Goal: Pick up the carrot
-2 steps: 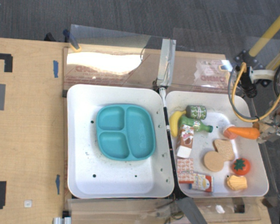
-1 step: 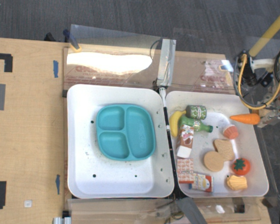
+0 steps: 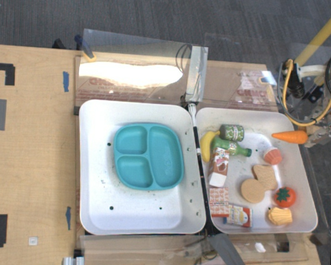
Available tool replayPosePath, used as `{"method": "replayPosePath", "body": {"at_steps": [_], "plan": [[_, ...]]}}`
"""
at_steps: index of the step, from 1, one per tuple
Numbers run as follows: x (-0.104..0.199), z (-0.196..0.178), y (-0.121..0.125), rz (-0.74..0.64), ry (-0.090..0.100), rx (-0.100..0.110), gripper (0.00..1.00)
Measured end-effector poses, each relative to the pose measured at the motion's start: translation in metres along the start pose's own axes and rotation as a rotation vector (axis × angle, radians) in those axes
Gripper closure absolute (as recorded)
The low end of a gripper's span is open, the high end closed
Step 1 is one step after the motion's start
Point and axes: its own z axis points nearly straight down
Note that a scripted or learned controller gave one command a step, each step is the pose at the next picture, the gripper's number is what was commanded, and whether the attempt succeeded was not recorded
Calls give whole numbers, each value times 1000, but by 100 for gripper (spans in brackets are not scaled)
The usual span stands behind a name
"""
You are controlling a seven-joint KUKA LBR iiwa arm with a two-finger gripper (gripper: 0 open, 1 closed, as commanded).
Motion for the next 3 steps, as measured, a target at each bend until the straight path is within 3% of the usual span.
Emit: {"method": "replayPosePath", "body": {"at_steps": [1,3], "plan": [[-48,31,15,4,-10,-7,100],[-44,12,5,-4,-5,5,100]]}}
